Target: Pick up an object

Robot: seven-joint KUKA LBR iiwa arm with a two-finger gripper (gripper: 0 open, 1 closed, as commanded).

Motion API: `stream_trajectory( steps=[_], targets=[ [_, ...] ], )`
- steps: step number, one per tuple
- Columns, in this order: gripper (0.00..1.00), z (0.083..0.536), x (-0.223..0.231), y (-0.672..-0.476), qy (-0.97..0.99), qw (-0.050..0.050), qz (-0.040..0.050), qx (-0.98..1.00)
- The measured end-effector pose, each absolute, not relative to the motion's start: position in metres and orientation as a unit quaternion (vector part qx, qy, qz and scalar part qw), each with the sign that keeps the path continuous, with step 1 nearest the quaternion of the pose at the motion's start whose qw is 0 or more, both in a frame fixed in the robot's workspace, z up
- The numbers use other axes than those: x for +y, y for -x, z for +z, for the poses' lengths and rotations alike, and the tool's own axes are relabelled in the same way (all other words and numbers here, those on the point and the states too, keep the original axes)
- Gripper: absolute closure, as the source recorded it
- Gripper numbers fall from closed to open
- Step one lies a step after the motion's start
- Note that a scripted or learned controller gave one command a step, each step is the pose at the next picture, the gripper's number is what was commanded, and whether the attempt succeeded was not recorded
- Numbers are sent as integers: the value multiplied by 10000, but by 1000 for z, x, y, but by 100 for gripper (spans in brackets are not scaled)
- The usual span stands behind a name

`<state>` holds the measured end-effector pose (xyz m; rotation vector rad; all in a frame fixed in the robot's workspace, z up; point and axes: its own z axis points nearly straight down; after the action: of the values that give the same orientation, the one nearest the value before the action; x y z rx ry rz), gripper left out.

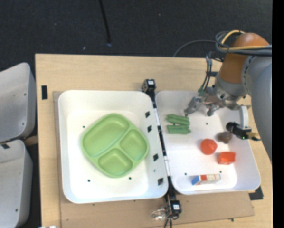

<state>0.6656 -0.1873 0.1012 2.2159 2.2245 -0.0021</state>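
Observation:
The right bin (246, 177) holds green pea pods (178, 124), an orange ball (208, 146), an orange block (226, 157), a small brown object (224, 137) and a flat white packet with blue and red print (205, 178). My gripper (200, 109) hangs over the back of this bin, up and to the right of the pods. It is open, and nothing lies between its fingers. The left fingertip points toward the pods without touching them.
The left bin (71, 108) holds a green divided plate (115, 145). A black clip (148, 85) sits at the back where the bins meet. The arm's grey body and orange band (237, 56) fill the upper right. Cables loop behind the wrist.

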Motion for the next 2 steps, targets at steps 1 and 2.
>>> stream_trajectory(
  steps=[1, 2],
  targets=[
    [100, 114, -188, -667, -7051, 35, -1, 7091],
    [100, 178, -193, -672, -7054, 36, 16, 7088]
  ],
)
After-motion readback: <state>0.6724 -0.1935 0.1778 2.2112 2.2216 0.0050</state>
